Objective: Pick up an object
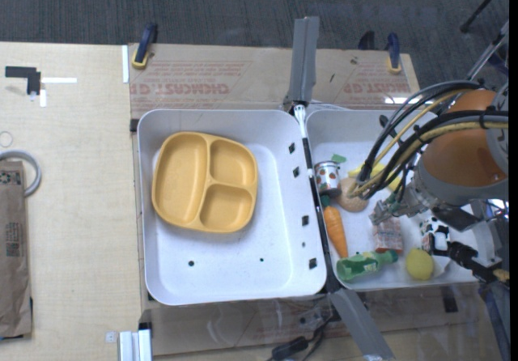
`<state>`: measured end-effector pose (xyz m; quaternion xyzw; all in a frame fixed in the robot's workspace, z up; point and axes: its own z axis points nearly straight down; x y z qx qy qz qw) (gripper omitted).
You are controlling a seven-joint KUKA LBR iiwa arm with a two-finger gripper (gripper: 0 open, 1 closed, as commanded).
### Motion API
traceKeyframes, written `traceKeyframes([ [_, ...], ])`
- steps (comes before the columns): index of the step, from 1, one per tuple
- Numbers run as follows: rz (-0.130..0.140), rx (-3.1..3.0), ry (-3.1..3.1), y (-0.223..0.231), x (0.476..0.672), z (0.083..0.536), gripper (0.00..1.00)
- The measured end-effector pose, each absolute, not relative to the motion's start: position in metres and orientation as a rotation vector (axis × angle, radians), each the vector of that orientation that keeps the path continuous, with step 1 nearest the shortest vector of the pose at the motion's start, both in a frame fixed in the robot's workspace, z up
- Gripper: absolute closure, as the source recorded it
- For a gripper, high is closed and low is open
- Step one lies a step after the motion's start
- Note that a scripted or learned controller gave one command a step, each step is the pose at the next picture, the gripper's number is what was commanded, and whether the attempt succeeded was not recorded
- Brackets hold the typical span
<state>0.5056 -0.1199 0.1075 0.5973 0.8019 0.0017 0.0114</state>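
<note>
nothing is lifted yet: the gripper point(387, 210) hangs low in the right bin point(356, 126) by the carrot point(335, 231) and lemon point(419, 264), grip state impossible to tell.

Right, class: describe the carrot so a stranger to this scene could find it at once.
Start at the right bin, the one that the arm reaches into. Along its left wall, just below the small can, lies the carrot. It is the one long orange thing there, tapering toward the green bottle.
</note>
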Motion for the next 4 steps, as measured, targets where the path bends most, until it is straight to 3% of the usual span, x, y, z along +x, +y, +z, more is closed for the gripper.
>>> traceKeyframes([
  [1,-0.003,1.739,2.615,-0.124,0.533,0.229,1.0],
  [2,-0.003,1.74,2.615,-0.124,0.533,0.229,0.0],
  [3,-0.003,1.659,2.666,-0.169,0.569,0.211,0.0],
  [4,-0.003,1.821,2.56,-0.17,0.558,0.193,0.0],
])
